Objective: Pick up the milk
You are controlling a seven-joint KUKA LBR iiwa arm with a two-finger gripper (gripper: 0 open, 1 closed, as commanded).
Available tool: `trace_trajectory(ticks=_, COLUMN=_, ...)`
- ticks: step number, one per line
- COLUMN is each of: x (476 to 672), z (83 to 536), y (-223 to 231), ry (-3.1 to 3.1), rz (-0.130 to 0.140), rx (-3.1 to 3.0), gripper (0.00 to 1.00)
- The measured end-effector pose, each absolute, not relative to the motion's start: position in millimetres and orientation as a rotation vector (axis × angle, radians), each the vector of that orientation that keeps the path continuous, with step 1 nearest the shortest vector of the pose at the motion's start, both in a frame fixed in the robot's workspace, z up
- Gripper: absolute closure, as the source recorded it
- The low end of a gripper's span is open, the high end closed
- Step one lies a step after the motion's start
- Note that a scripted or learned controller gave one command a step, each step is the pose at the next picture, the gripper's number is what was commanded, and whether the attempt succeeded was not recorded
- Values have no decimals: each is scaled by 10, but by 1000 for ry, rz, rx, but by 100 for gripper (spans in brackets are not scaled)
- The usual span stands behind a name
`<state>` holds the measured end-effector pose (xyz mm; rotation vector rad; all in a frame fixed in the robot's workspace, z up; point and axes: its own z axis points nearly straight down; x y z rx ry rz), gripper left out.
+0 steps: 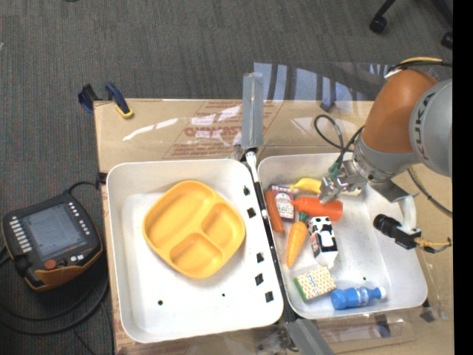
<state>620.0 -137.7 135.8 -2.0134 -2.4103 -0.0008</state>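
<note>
The robot's gripper (330, 191) hangs over the back of the right bin (403, 272); whether it is spread or closed cannot be told. The milk carton (322, 241) lies mid-bin, beside a carrot (295, 244).

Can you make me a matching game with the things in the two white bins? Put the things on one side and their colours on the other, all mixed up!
Things:
1. divided plate
2. milk carton
3. bottle
4. carrot

Colours:
A. orange
B. blue
C. yellow
D. white with black patches

Right pairs: 1-C, 2-D, 3-B, 4-A.

The plate lies in the left bin; the other three lie in the right bin.
</note>
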Motion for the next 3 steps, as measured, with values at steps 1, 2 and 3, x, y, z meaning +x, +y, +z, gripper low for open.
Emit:
trace_trajectory(ticks=1, x=6032, z=1825, y=-814, ry=-1768, rz=5, rx=-2593, gripper=100)
trace_trajectory(ticks=2, x=6157, z=1855, y=-544, ry=-1365, rz=8, rx=-2826, gripper=100)
trace_trajectory(ticks=3, x=6384, z=2782, y=101, ry=-1192, rz=5, rx=-2905, gripper=100)
